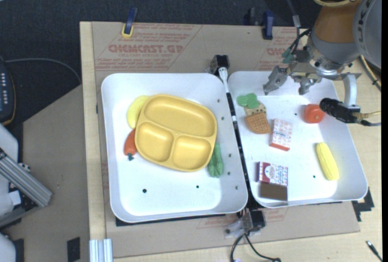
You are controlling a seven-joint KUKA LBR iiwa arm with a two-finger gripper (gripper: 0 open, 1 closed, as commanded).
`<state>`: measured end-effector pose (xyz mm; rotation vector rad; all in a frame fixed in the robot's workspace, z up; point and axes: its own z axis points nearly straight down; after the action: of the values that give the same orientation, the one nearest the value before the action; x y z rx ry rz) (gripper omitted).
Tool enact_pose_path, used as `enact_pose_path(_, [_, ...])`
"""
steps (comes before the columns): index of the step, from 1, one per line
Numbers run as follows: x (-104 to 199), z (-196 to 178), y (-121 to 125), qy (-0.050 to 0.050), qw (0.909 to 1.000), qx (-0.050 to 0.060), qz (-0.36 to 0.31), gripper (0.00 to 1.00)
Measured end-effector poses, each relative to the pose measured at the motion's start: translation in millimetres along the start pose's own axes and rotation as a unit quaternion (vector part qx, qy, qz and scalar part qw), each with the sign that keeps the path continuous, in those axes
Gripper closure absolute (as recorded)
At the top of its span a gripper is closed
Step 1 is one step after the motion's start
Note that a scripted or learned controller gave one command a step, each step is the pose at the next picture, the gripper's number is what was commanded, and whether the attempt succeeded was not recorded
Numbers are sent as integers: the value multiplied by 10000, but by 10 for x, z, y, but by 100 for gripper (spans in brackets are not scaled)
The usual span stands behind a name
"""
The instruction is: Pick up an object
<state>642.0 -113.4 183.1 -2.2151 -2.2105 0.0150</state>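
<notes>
Left bin (115,151): a yellow divided tray (174,132) lies upside-up at the centre, tilted slightly. It covers most of three items that poke out from under its rim: a yellow piece (134,110) toward the far left corner, an orange-red piece (130,144) at the left edge, and a green piece (215,161) against the right wall. In my judgement these are poor pick candidates while the tray sits over them.

Right bin (351,185): items lie loose and apart, which favours a clean grasp. Near the left wall sits a waffle-cone toy with green top (254,114); beside it a small red-and-white packet (281,134). A dark red box (273,177) rests by the near edge. A red tomato-like ball (313,113) sits toward the far right, and a yellow corn cob (327,161) lies along the right edge.

Gripper (291,80): it hangs over the far edge of the right bin, fingers spread apart, nothing between them. Nearest candidates appear to be the cone toy and the red ball; neither is contacted.
</notes>
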Motion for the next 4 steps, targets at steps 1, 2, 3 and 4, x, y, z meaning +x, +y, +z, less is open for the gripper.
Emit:
enact_pose_path(1, [2, -87, 32, -8, 10000, -75, -12, 0])
enact_pose_path(2, [3, 344, 64, -6, 10000, -50, -13, 0])
enact_pose_path(3, [12, 812, 142, -5, 10000, -49, -20, 0])
enact_pose_path(4, [22, 925, 175, 2, 10000, -95, -22, 0])
